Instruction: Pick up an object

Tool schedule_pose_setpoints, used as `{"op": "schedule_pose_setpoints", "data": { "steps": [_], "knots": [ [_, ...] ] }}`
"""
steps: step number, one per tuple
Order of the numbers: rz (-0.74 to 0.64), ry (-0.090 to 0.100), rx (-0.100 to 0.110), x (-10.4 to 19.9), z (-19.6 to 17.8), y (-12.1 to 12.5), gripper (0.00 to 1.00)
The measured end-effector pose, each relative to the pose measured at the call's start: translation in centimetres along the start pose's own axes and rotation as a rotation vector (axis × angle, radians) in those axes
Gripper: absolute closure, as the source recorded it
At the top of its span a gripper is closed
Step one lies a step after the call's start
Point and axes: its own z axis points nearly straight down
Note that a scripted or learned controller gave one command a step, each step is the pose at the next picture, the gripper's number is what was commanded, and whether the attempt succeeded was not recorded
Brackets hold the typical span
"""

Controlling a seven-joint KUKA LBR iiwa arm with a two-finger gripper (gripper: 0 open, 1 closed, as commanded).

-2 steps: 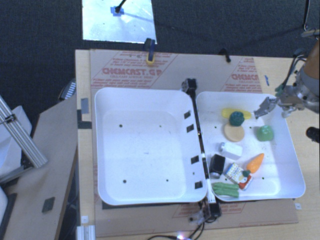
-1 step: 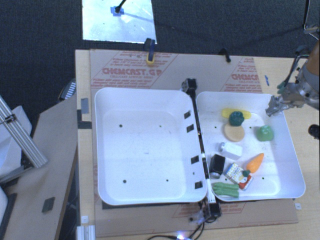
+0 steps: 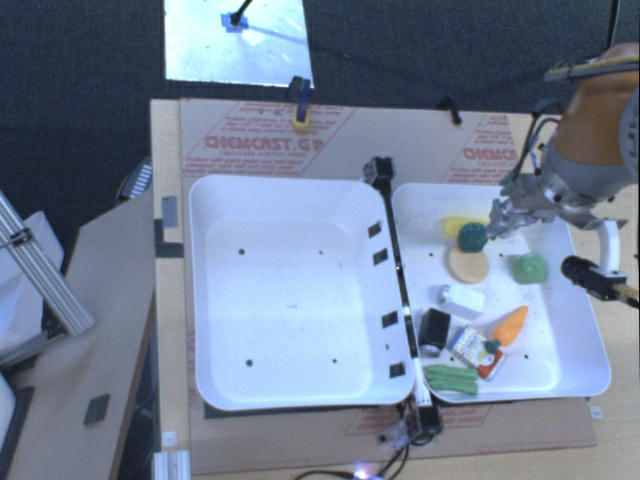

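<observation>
I hover my claw [image 3: 497, 218] just above the teal ball [image 3: 472, 235], lining up; its opening I cannot tell.

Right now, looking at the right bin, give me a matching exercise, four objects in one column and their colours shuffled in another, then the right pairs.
Objects:
1. carrot
2. ball
3. flat disc
4. small block by the divider

Colours:
A. tan
B. black
C. orange
D. teal

Pairs: 1-C, 2-D, 3-A, 4-B
</observation>
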Motion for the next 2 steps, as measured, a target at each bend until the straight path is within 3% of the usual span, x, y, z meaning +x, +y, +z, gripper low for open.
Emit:
{"op": "schedule_pose_setpoints", "data": {
  "steps": [1,2],
  "knots": [
    [-0.002,-0.003,-0.017,5.1,-11.6,3.2,1.00],
    [-0.003,-0.001,-0.018,13.3,-23.3,3.7,1.00]
  ]
}}
